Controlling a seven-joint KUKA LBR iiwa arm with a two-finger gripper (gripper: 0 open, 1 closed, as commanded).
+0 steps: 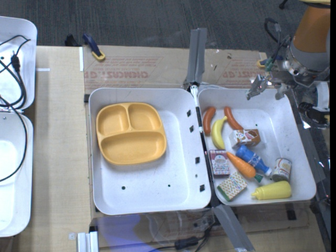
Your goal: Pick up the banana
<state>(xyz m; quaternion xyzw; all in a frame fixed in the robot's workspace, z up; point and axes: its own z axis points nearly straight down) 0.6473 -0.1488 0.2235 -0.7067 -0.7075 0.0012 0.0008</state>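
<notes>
Gripper above the right bin's far edge, banana untouched

The gripper (268, 87) hangs over the far rim of the right bin (302, 140); whether its fingers are spread or pressed together cannot be told. The banana (218, 133) lies near the bin's left wall, between two sausages (209, 119), well apart from the gripper

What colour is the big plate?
Yellow-orange; the plate shows best in the camera view.

One fixed overhead camera, apparently slanted, views both bins (105, 140).
</notes>
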